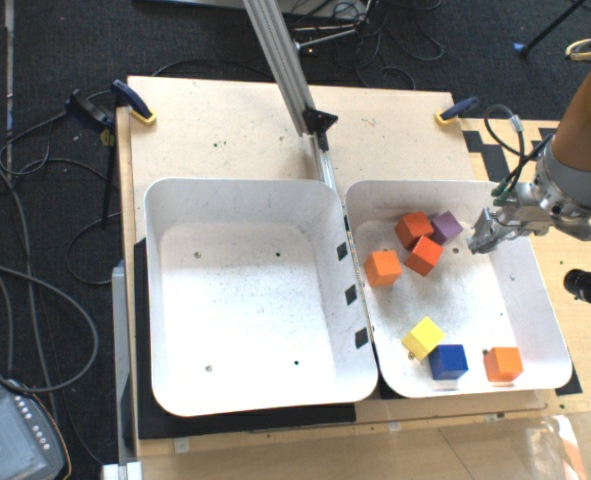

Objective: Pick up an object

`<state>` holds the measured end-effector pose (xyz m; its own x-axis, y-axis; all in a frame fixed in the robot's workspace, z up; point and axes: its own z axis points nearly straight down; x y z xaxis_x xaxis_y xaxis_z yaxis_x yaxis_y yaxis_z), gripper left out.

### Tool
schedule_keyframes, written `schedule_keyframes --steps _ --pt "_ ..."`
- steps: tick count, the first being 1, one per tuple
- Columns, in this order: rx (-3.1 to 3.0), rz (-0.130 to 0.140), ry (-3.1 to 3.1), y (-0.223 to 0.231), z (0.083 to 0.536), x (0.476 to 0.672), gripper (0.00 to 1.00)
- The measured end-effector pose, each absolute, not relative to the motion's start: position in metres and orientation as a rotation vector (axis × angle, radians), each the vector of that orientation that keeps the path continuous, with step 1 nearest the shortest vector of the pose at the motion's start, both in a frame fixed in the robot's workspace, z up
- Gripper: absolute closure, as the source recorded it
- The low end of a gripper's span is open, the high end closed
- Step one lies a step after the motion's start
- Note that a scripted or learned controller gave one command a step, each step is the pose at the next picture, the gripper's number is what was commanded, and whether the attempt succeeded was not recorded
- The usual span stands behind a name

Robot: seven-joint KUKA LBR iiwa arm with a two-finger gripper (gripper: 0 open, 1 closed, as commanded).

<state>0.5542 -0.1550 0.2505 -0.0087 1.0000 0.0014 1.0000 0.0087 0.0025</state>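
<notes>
Two shallow white bins are seen side by side on the table (225, 118); the right bin (535, 308) is taken here as the landmark, and the left bin (175, 268) lies directly against its left wall. The grey arm (575, 158), with its orange band above the wrist, is brought in over the right bin's upper right rim; the gripper (483, 238) is held low inside that bin near its right wall, just right of the purple cube (447, 227); whether the jaws are spread or pressed together cannot be told, and nothing is seen between them.

Seven cubes are held in the right bin. In its upper middle a cluster is formed: an orange-red cube (412, 228) is set touching or nearly touching the purple cube, and a second orange-red cube (425, 255) is placed just below the two; an orange cube (382, 267) is found a little apart to the left, near the bin's left wall. Toward the bin's lower edge a yellow cube (423, 336) is seen, with a blue cube (448, 361) just beside it on the lower right; another orange cube (503, 364) is set near the blue one, toward the bin's lower right corner.

A metal rail (280, 53) is laid slantwise above the right bin's upper left corner; two blue-and-yellow clamps (133, 103) are fixed at the table's far corners.
</notes>
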Motion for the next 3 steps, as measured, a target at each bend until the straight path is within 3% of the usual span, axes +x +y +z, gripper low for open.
schedule_keyframes --steps 1,3 --pt "2.212 0.003 2.232 -0.097 0.244 0.564 1.0" --pt "2.212 0.003 2.232 0.014 0.257 0.56 1.0"
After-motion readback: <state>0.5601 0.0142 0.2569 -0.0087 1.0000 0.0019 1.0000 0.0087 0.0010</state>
